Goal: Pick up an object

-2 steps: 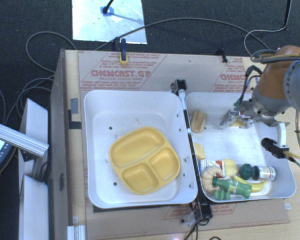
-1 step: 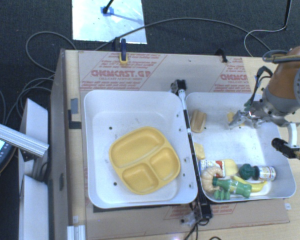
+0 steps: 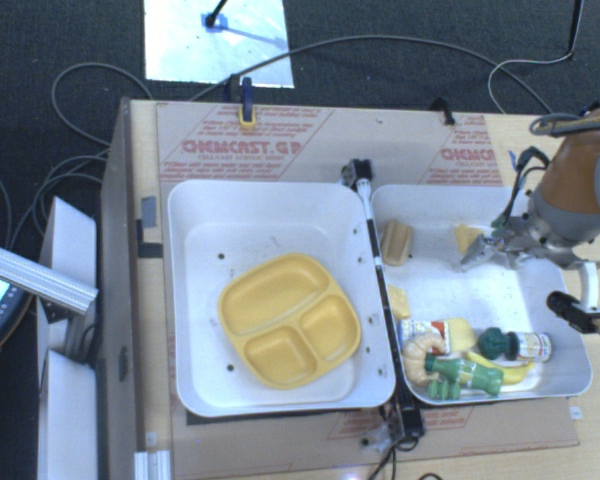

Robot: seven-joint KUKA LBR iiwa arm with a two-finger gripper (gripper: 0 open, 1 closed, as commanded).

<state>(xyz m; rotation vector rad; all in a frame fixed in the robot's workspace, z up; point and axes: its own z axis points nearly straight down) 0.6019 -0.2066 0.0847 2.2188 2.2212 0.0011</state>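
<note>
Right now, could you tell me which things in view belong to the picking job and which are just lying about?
For the job:
- pincer, over the right bin
- pile of small items along that bin's near edge
- tan block at its far left

Lying about:
- yellow divided tray in the left bin
- cables behind the bench

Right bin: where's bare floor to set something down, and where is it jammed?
Right bin: bare floor mid-bin, between the tan block at the far left and the near pile, below the gripper. Jammed along the near edge: bottles, banana, other items. Left bin: bare margin around the yellow tray.
</note>
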